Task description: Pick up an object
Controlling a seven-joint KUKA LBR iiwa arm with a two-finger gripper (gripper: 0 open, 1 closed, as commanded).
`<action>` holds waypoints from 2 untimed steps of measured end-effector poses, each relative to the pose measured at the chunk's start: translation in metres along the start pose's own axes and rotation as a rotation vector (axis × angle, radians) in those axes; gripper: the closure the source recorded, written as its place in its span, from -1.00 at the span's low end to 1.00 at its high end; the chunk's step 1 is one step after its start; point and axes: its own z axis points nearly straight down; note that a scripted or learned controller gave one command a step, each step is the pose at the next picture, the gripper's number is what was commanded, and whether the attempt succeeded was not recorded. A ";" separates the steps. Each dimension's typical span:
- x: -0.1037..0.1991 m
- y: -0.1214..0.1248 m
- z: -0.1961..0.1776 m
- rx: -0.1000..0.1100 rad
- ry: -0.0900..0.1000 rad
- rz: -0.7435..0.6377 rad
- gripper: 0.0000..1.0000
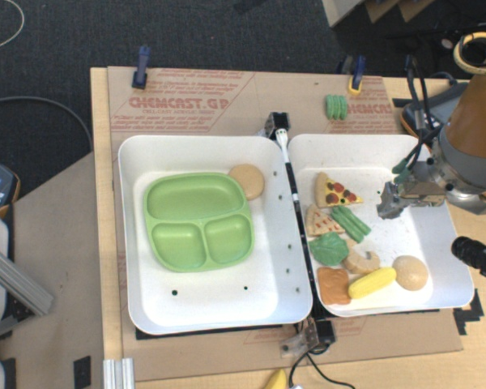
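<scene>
My gripper [391, 203] hangs over the right bin [437, 241], to the right of the toy food and apart from all of it. A pizza slice [334, 191] lies at the bin's upper left, with green beans [351, 223] and a cracker-like piece [317, 220] below it. Further down sit a green leafy piece [330, 250], a small tan ring [362, 260], an orange block [333, 284], a yellow banana [372, 282] and a tan ball [411, 271]. Nothing shows between the fingers.
The left bin [146, 298] holds a green divided plate [199, 220] and a tan round cookie [247, 181] at the plate's upper right. A green ridged toy [336, 107] lies on the cardboard behind the right bin. Blue clamps hold the board's far edge.
</scene>
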 end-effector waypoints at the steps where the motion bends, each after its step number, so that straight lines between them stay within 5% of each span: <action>1: 0.070 0.006 0.032 0.002 -0.002 0.004 1.00; 2: 0.114 -0.017 0.043 0.002 -0.003 0.007 1.00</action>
